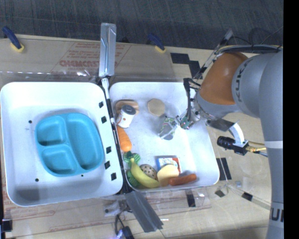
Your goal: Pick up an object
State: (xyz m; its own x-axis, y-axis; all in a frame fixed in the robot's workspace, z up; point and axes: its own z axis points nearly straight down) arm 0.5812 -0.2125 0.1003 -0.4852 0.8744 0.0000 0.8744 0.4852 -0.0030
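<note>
White plastic bins sit side by side before you. Your left bin [20, 98] holds a blue divided tray [69, 144], lying flat at its centre. Your right bin [202, 148] carries the toy food: a carrot [124, 139] along its left wall, a small white cup [126, 116] and a brown bread piece [127, 105] above it, a tan round piece [156, 107] near the middle, and a banana [141, 177], a sausage [183, 179] and a small box [167, 161] crowded against the near wall. The gripper [168, 128] hangs low over the right bin's middle, above bare floor; whether its fingers are spread, you cannot tell.
</note>
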